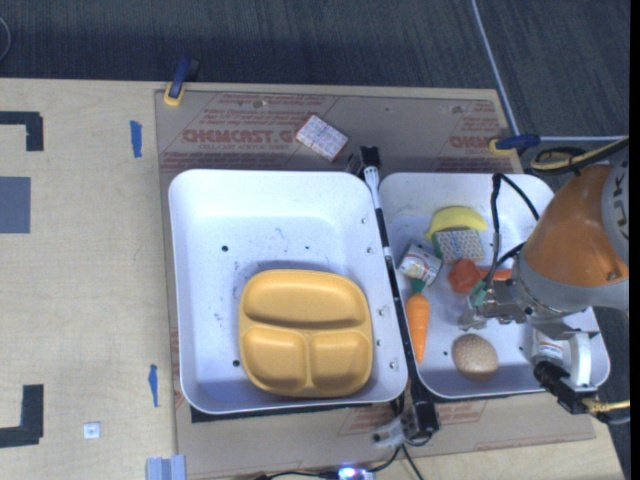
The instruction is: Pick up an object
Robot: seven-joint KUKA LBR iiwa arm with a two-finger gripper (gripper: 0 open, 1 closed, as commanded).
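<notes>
A pale wooden bench top [80,298] fills the left and near part of the scene, marked with black tape corners [28,128], short blue tape strips [136,139] and a grey square [14,205] at its left edge. A brown printed cardboard sheet [250,128] lies on it, held by a blue and yellow clamp [180,78] at its far left corner. Beyond the bench, dark blue-grey carpet [300,18] covers the floor, crossed by a thin pale line [490,53] on the right.

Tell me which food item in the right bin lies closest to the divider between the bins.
The orange carrot, lying lengthwise against the right bin's left wall. The brown potato and yellow banana sit further in.
</notes>
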